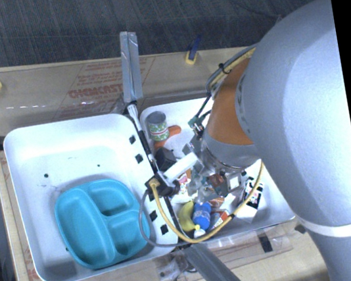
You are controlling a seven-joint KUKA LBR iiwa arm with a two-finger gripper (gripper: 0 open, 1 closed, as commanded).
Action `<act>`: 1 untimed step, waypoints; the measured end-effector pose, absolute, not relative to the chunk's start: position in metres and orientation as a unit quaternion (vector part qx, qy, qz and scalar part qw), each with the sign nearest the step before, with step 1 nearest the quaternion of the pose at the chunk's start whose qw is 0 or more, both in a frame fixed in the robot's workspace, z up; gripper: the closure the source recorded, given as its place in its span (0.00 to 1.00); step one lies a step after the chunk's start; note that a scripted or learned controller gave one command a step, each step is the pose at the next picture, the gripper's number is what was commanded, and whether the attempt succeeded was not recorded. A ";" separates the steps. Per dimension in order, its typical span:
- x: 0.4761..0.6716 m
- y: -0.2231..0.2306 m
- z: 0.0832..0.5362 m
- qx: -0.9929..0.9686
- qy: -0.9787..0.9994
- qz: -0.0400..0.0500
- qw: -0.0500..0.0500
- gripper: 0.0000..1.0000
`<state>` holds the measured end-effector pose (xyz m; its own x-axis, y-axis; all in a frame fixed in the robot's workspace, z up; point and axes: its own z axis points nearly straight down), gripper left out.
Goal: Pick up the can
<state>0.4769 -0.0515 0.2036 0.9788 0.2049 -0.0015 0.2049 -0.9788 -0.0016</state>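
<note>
The can (157,128) stands upright in the right bin's (275,210) far-left corner, apart from the claw (199,180), which hangs over the bin's cluttered middle, nearer the worktop's front edge, grip state unreadable.

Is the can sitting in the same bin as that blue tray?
No, the can stands in the right bin, while the blue tray lies in the left bin.

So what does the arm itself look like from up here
The arm is a bulky, rounded grey body with an orange band above the wrist. A thin cable runs along the band's edge. The gripper below is a cluster of dark and metallic parts with a white piece; its details are hard to make out.
</note>
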 end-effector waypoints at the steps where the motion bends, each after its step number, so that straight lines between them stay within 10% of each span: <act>1: 0.476 -0.110 0.215 -0.995 -0.103 0.002 0.001 1.00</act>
<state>0.4760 -0.1099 0.2150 0.9789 0.2041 -0.0040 0.2041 -0.9789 -0.0030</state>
